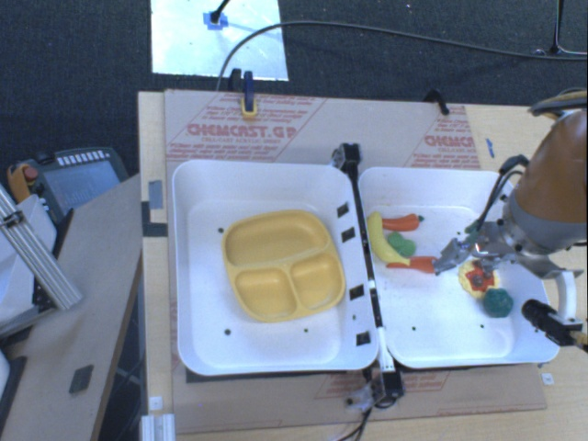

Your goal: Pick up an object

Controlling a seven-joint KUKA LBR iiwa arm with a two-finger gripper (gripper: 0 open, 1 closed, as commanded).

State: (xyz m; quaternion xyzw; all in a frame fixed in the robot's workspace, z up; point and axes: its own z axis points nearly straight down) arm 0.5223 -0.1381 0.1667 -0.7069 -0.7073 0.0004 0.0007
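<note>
Nearest the camera runs the front edge of the table [276,389], with a cable clip hanging at the seam where the two bins meet. Just behind it, the left bin [197,246] carries a yellow divided tray [280,265], sitting about midway and well clear of every wall.

The right bin [432,338] holds all the loose pieces. Along its left wall lies a yellow banana [376,237]; beside that an orange carrot [401,221] toward the back, a green toy [401,243] in the middle, and a second carrot [418,265] just in front. Toward the right wall sit a red and yellow toy [478,279] and a dark green ball [498,302], close together.

The gripper [452,258] hangs low over the middle of the right bin, its tip just beside the right end of the second carrot. Whether its fingers are apart or together I cannot tell from here, and nothing is visibly between them.

To my eye this is the reach-in stage, nothing lifted yet. The next move would call for settling squarely over one piece, likely that carrot, and closing.

Room is tight to the gripper's right, where the toy and ball crowd in; the front half of the bin floor is bare, and straight up is free.
</note>
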